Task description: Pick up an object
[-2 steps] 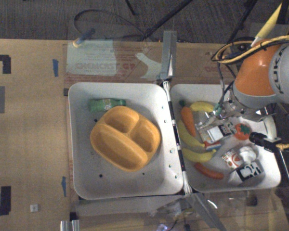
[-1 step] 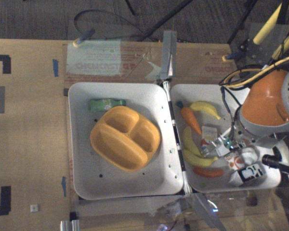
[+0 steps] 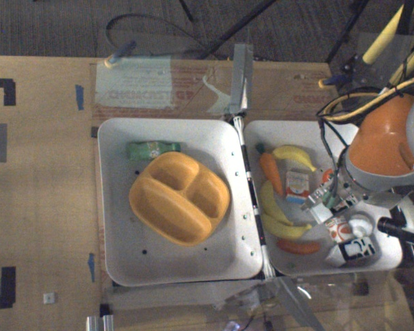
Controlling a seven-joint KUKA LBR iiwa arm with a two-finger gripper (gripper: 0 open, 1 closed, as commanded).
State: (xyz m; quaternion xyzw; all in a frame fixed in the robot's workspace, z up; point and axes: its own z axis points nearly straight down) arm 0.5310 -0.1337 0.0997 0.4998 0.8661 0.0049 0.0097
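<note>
We see the gripper (image 3: 323,205) lowered into the right bin (image 3: 390,259) beside the small carton (image 3: 298,185), poised to grasp, though we cannot tell its state.

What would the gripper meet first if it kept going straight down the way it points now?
Probably the banana lying along the right bin's floor, just left of the gripper. The small carton sits close beside it too. Depth is hard to judge from this slanted view, so bare bin floor is possible.
</note>
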